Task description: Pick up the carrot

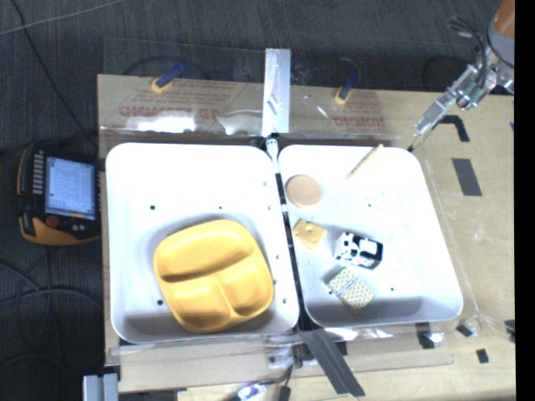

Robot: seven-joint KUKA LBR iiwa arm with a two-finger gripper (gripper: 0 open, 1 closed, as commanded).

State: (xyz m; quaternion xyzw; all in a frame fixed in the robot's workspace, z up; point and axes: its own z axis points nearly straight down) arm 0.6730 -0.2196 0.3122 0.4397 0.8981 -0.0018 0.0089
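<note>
1. In the right white bin (435, 224), at its back-left part near the divider, lies a round tan-orange disc (303, 190), flat on the floor. It is the piece closest in look to a carrot; whether it is one cannot be told for certain.
2. Small yellow wedge-shaped block (308, 235): just in front of the disc, apart from it, close to the divider.
3. Black-and-white small object (359, 251): right of the wedge, near the middle of the bin; its kind cannot be made out.
4. Pale block with a green checked pattern (351, 289): in front of the black-and-white object, towards the near wall.
5. Thin pale stick (364, 161): lying at a slant near the back wall, right of the disc.
6. Grey gripper (420, 129): outside the bin, over its back-right corner, well apart from the disc and pointing down-left. Whether it is open or closed cannot be told; nothing is seen in it.
7. Left white bin (134, 182): holds a yellow plastic divided tray (213, 274) in its front-right part.
8. Handheld control pendant with a lit screen (58, 192): on the floor left of the bench.
</note>
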